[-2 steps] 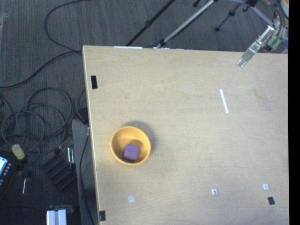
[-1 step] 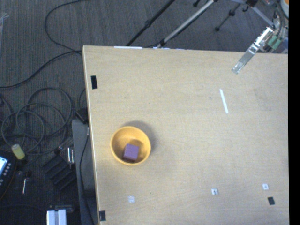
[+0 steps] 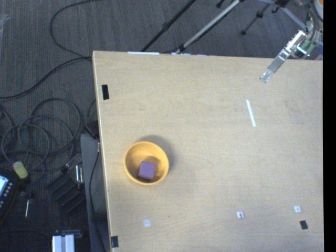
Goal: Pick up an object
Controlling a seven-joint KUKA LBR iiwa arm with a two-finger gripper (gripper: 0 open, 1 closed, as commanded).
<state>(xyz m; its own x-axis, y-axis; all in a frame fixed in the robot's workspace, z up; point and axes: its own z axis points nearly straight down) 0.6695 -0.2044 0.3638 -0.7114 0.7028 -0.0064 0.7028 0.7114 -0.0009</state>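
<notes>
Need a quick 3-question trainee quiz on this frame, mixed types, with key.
1. True or false: the purple block lies inside the yellow bowl.
2. Where is the gripper relative to the bowl? A) directly above it B) far off, toward the table's upper right C) touching its rim
3. Fill in: the thin white strip lies on the wooden ____.

Key: 1 true; 2 B; 3 table.
</notes>
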